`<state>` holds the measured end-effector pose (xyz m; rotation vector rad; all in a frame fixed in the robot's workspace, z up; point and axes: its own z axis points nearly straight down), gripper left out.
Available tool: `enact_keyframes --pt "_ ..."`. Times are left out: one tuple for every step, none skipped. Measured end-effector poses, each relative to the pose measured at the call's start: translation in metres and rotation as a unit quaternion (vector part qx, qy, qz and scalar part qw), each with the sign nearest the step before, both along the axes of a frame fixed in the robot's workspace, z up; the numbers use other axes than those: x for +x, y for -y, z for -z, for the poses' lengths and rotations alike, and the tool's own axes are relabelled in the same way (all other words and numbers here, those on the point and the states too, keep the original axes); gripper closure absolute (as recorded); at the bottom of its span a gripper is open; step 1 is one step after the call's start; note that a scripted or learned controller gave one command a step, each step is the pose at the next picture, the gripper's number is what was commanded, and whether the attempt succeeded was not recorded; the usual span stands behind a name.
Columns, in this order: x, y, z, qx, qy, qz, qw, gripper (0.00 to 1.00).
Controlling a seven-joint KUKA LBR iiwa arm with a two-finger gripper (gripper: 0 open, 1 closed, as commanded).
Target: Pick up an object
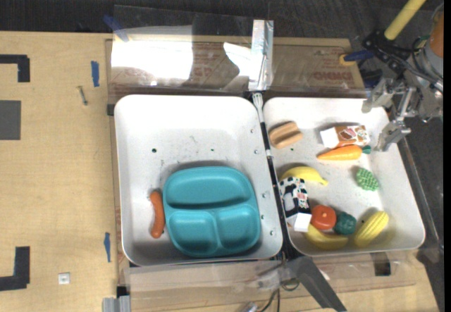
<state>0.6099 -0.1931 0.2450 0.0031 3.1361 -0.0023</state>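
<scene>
Two white bins point(127, 163), gripper point(393, 124) above right bin's far edge (fingers' state unclear), carrot point(340, 153) near.

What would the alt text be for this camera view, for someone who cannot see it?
A robot gripper hovers at the right bin's top right edge, near a toy carrot, bun, bananas and other toy food. The left bin holds a teal tray and a sausage.

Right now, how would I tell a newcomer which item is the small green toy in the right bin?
Start at the right white bin. Near its right wall, below the orange carrot, lies the small knobbly green toy. It lies alone, the only bright green thing there; the teal piece sits lower, against other toys.
</scene>
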Motion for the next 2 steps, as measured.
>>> enact_keyframes --pt "-0.038 0.026 0.117 0.0021 -0.005 -0.026 0.9996 0.00" --pt "-0.024 -0.018 0.157 0.0003 0.001 -0.030 0.9996 0.00"
